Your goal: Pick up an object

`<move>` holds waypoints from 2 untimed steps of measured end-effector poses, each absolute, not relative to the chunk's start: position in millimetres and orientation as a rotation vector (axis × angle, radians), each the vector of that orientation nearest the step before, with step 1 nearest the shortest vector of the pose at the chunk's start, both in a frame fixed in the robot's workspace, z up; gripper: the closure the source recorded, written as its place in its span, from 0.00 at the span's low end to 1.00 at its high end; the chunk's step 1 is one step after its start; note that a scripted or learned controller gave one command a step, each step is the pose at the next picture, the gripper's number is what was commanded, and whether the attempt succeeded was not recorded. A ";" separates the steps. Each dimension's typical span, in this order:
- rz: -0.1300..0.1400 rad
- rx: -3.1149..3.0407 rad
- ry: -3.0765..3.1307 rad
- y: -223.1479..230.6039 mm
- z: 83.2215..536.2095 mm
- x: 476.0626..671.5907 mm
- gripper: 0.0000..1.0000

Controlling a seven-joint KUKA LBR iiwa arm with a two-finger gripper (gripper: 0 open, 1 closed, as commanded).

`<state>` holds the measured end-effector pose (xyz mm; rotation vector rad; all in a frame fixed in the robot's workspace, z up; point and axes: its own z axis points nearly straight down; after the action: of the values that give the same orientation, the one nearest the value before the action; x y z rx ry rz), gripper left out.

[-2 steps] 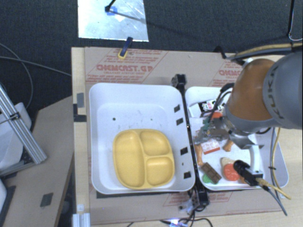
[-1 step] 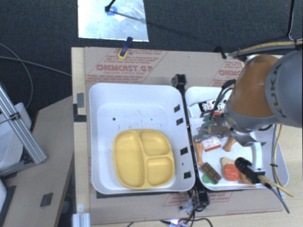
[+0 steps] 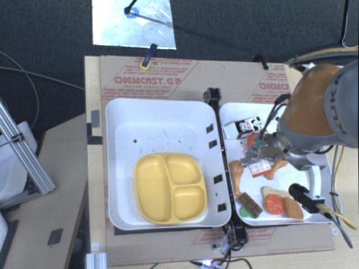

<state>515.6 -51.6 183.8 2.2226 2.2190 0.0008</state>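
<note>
- Camera view: two white bins are seen side by side on the counter (image 3: 93, 88), and the grey arm (image 3: 336, 111) is extended over the right bin (image 3: 238, 112).
- The gripper (image 3: 259, 149) is lowered among the objects in the right bin, just above a red-and-white packet (image 3: 259, 167). Whether it is open or closed cannot be told, and nothing is seen to be held by it.
- A black-and-white box (image 3: 247, 126) is placed near the far wall of that bin.
- A tan drumstick (image 3: 236, 173) is laid just beside the packet, near the divide between the bins.
- A brown block (image 3: 250, 204) and a small green piece (image 3: 245, 211) are found touching at the near edge.
- A red tomato (image 3: 274, 204) is set between the brown block and a tan bread roll (image 3: 293, 208).
- A yellow divided tray (image 3: 170, 186) is held in the left bin (image 3: 157, 125), towards its near side.
</note>
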 end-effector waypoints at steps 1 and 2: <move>-0.007 2.229 2.219 -106.2 90.2 499.4 1.00; 0.013 2.204 2.228 -41.1 189.7 535.6 1.00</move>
<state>535.6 -41.1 189.7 2.2044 2.2281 0.0130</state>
